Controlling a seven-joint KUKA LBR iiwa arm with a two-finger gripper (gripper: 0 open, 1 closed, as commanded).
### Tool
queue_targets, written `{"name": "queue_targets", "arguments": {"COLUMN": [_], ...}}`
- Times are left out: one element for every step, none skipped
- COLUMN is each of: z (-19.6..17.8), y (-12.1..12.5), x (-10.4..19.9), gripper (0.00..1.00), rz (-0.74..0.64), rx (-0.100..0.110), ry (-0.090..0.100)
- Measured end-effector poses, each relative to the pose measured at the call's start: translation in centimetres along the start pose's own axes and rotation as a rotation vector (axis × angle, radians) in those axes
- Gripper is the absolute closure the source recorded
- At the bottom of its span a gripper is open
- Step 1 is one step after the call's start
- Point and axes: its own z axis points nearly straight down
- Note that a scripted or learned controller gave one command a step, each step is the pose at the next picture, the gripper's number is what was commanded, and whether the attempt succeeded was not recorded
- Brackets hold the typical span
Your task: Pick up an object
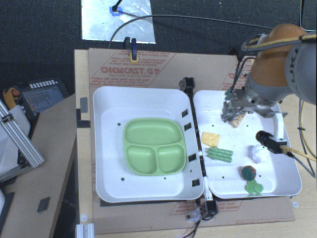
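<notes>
Lying under tool (233,114): tan block (239,119)

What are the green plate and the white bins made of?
The green plate looks like smooth moulded plastic: even colour, rounded compartments, soft shine. The white bins also seem plastic, thin and glossy with rounded rims, though painted metal can't be ruled out.

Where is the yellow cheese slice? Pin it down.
The yellow cheese slice lies in the right bin, near its left wall, just above the green ridged piece.
</notes>
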Motion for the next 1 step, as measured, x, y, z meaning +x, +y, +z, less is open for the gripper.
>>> {"name": "queue_targets", "arguments": {"z": [-0.67], "y": [-1.87], "x": [5.68], "gripper": [1.0], "rz": [-0.002], "rx": [-0.001], "ry": [0.001]}}
